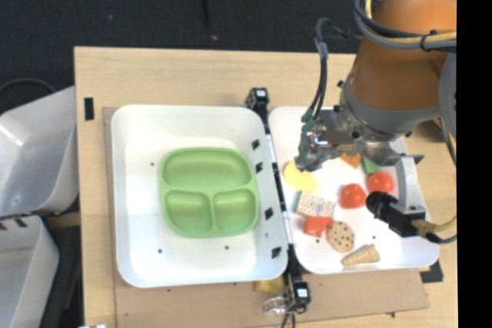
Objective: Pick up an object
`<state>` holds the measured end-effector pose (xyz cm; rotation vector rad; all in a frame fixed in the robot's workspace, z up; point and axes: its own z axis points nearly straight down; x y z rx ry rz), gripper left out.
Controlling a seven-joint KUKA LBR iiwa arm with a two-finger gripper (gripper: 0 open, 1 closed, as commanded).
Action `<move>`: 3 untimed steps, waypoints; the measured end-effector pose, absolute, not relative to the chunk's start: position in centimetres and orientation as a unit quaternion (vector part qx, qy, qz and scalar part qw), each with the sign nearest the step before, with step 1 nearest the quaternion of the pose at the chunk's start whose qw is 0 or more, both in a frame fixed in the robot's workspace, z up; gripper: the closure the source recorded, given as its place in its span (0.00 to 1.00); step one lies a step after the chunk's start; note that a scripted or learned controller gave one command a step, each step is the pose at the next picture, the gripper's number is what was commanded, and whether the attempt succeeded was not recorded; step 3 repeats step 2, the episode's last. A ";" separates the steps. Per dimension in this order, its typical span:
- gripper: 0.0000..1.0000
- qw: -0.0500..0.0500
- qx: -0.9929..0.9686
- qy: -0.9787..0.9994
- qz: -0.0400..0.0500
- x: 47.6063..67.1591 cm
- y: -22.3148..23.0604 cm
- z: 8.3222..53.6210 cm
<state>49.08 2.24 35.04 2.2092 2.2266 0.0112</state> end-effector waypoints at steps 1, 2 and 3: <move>1.00 0.002 0.704 0.710 0.004 49.0 6.7 41.7; 1.00 0.002 0.704 0.711 0.000 49.1 6.3 42.4; 1.00 0.002 0.704 0.711 0.000 49.1 6.3 42.4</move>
